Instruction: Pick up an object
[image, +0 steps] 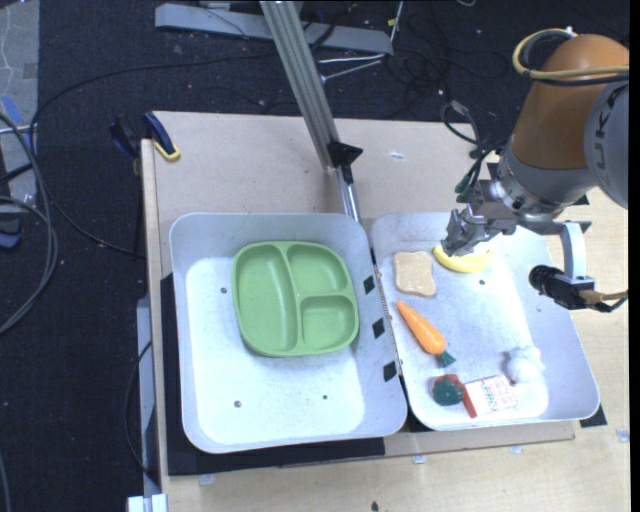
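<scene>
My gripper (459, 245) hangs low over the far end of the right bin (560, 345), right on top of a yellow banana-like piece (466, 264) that peeks out beneath it. A tan bread slice (414, 274) lies just left of it. An orange carrot (424, 330) lies nearer the middle of that bin. Near the front edge are a red and green piece (447, 390), a red and white carton (492, 395) and a small white object (522, 364).
The left bin (205, 400) holds a green divided plate (296, 298). A grey metal pole (312, 90) slants down to the ridge between the bins. The arm's grey and orange body (565, 110) looms over the right bin's far corner.
</scene>
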